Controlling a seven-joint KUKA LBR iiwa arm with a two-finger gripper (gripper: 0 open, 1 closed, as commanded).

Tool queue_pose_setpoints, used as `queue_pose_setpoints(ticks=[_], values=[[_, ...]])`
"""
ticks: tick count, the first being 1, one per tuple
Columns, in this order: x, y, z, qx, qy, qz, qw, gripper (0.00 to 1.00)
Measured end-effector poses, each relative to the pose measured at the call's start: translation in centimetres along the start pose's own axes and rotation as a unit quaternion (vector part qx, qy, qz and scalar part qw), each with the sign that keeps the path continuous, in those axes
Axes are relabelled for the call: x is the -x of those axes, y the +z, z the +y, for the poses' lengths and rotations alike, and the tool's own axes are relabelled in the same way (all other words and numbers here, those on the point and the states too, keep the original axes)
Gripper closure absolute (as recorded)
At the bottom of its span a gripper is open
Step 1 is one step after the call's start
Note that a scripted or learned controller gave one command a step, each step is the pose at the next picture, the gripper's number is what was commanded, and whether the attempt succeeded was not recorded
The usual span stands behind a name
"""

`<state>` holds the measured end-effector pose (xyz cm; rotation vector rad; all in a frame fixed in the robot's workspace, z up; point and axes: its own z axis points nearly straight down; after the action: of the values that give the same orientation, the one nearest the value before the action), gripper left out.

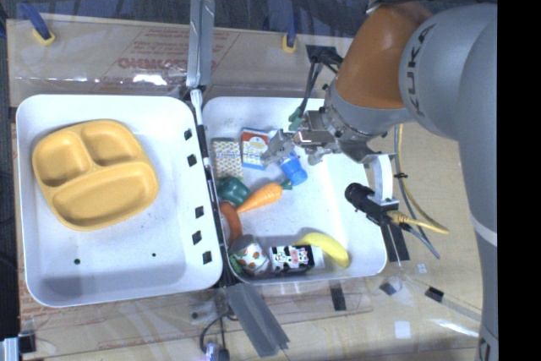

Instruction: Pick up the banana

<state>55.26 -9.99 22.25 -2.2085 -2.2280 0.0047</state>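
The yellow banana (328, 247) lies along the front wall of the right bin (359, 216), just right of a black-and-white carton (292, 258). My gripper (284, 150) hangs over the middle of the same bin, well behind the banana and to its left. It points left toward a small orange-and-white box (254, 148), with a blue object (294, 172) right beneath it. Nothing shows between the fingers, and the wrist hides how far apart they stand.
Around the gripper lie a carrot (260, 197), a dark green item (231, 189), a checkered packet (226, 157) and a round object (247, 257) at the front left corner. The left bin (127, 266) holds a yellow divided tray (93, 172).
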Motion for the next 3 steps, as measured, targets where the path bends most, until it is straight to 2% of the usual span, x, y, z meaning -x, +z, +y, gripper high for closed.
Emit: queue_pose_setpoints(ticks=[1, 2, 3], values=[[5.9, 6.3, -4.2, 0.000, 0.047, 0.000, 0.9989, 0.00], [10.5, 13.2, -7.7, 0.001, 0.040, 0.000, 0.9992, 0.00], [10.5, 12.2, -7.6, 0.001, 0.037, 0.000, 0.9993, 1.00]])
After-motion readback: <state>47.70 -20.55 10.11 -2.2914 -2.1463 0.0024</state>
